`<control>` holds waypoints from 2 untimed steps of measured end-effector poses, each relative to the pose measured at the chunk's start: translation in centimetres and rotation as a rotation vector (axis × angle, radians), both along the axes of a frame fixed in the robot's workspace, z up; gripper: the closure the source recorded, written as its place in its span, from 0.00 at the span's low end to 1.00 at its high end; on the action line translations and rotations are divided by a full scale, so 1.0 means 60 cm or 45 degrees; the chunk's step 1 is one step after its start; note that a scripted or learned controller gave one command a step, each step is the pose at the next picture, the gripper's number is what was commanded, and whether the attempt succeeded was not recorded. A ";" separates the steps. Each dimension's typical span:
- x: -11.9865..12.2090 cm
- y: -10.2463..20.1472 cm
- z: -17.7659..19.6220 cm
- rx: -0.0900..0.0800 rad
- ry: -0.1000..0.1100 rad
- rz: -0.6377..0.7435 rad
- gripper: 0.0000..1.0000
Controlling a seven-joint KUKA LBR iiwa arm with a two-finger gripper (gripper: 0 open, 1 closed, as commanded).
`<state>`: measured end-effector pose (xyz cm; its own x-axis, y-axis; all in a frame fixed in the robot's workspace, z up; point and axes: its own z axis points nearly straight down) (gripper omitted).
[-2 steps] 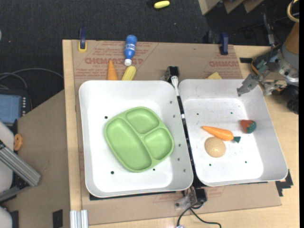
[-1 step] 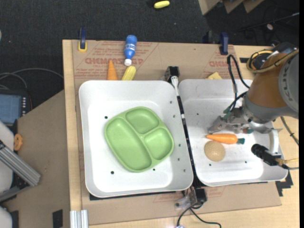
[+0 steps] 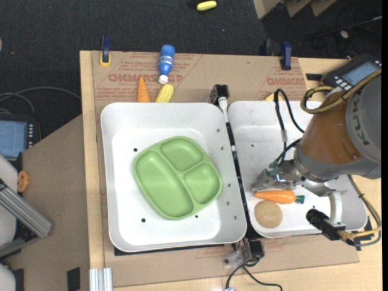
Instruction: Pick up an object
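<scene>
Dark carpet floor (image 3: 91,11), cardboard-topped wooden bench (image 3: 200,71), grey cables (image 3: 36,96) at left

- Setting: robotics laboratory test bench.
- Evidence: cardboard sheet (image 3: 200,71) clamped to the bench with blue clamps (image 3: 106,48) behind the left bin (image 3: 115,180).
- Loose cables (image 3: 36,96) lie on dark carpet left of that bin.
- Aluminium framing (image 3: 24,214) stands farther left.

Orange carrot (image 3: 276,195) lies flat in right bin, touching perhaps a round cookie (image 3: 268,214).

Grey arm (image 3: 364,123) with a broad orange band (image 3: 330,135) and black cables (image 3: 285,123) looping alongside.
</scene>
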<state>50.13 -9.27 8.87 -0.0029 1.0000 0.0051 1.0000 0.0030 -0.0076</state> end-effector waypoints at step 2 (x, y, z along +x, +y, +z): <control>-0.038 -0.121 0.155 -0.015 -0.020 -0.013 0.00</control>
<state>47.83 -16.53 18.17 0.0077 1.0000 -0.0064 0.9999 -0.0076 0.0078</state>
